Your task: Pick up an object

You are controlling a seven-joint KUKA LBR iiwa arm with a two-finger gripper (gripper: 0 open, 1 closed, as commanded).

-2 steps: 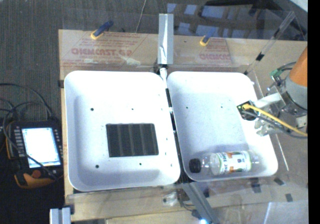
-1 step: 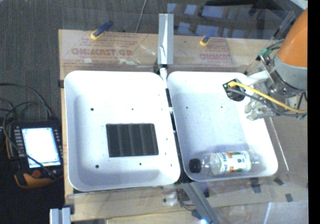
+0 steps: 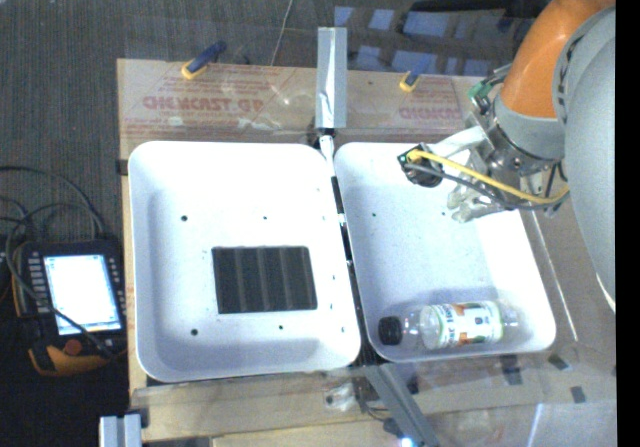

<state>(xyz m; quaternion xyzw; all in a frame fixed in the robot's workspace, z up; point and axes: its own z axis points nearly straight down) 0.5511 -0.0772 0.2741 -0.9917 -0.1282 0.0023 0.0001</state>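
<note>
A clear plastic bottle with a black cap and a white-and-orange label lies on its side along the front wall of the right bin. A black ribbed rectangular piece lies flat in the middle of the left bin. My gripper hangs over the back right part of the right bin, well behind the bottle and apart from it. A yellow cable loops across the wrist. Nothing shows in the gripper's grasp.
The grey arm with its orange band fills the right side above the right bin. A metal post stands behind the ridge between the bins. A handheld screen lies on the floor at the left.
</note>
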